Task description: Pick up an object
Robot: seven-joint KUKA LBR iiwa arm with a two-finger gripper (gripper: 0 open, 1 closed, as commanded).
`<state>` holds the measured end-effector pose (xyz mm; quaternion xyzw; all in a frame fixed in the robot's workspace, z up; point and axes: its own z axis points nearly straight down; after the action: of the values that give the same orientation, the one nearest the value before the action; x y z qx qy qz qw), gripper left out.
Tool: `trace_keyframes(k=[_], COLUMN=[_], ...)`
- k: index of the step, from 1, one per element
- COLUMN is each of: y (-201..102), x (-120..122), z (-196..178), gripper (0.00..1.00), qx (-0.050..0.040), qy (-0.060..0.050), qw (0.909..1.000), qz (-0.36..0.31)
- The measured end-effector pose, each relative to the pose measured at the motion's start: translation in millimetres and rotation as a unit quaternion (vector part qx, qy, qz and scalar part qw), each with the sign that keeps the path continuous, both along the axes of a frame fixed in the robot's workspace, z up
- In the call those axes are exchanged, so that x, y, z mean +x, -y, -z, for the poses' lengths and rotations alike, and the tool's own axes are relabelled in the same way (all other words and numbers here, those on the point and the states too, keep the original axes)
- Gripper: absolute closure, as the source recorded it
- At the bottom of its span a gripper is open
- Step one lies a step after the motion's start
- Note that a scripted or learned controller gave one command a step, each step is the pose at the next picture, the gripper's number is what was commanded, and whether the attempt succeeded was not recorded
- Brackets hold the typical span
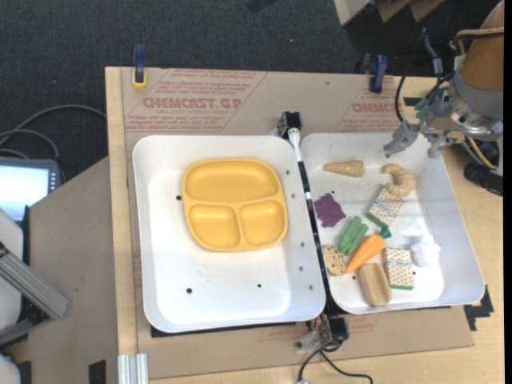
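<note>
So I'm hovering my gripper (418, 137) open and empty over the right bin's (460, 238) far edge, next dropping onto the croissant (400, 178).

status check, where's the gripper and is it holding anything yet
Gripper open, nothing between fingers, over far edge of right bin. Nearest item: croissant, just below it. Cone-shaped piece further left, not in the way.

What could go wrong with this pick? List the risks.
1. The toy foods in the right bin lie packed together: the carrot touches the green piece, so a grasp may catch two or slip.
2. The gripper hangs near the bin's far wall, which it may bump.
</note>
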<state>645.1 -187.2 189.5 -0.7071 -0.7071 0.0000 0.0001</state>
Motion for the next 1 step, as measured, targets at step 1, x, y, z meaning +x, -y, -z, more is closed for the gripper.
trace_keyframes(k=[1], y=[-84.5], x=[20.7], z=[111.4], gripper=[0.00], qx=[0.0024], qy=[-0.004], qw=[1.0000], qz=[-0.004])
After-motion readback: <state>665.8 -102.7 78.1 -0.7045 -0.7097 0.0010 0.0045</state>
